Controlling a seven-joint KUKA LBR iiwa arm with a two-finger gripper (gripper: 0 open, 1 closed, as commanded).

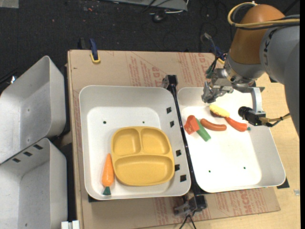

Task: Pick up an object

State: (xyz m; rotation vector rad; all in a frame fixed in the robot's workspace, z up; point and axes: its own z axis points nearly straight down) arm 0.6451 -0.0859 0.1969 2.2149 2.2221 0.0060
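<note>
My gripper (208,98) hangs over the far left part of the right bin (238,171), with nothing seen between its fingers. Just right of it and nearer the front lies a yellow banana-like piece (219,110). In front of that rests a reddish-brown sausage (213,125). A red-orange chili (236,124) lies to its right. To the left, a red pepper piece (191,124) touches a green stick (203,133).
The left bin (95,128) holds a yellow divided plate (142,155) and an orange carrot (108,172) beside its left edge. A black divider (181,132) runs between the bins. White containers (28,128) stand off the bench at the left.
</note>
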